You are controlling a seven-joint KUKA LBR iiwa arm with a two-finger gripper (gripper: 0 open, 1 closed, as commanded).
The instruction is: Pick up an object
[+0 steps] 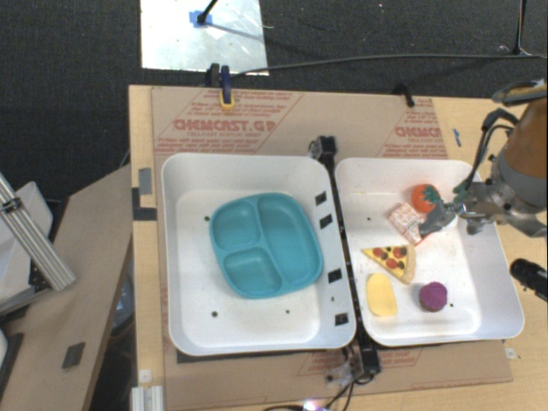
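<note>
The right bin (pixel 492 319) holds several toy foods. A red tomato (pixel 420 198) lies near its back. A pink and white packet (pixel 402 222) lies just in front of the tomato. A pizza slice (pixel 390 260), a yellow piece (pixel 381 295) and a purple ball (pixel 433 295) lie nearer the front. My gripper (pixel 437 212) reaches in from the right, low over the bin. Its tip is right beside the tomato and the packet. Nothing is visibly lifted.
The left bin (pixel 193 315) holds a teal divided plate (pixel 265 245). A black hinge strip (pixel 336 238) runs between the bins. The arm's grey body (pixel 518 182) hangs over the right bin's right wall. A shiny sheet (pixel 203 24) lies behind the bench.
</note>
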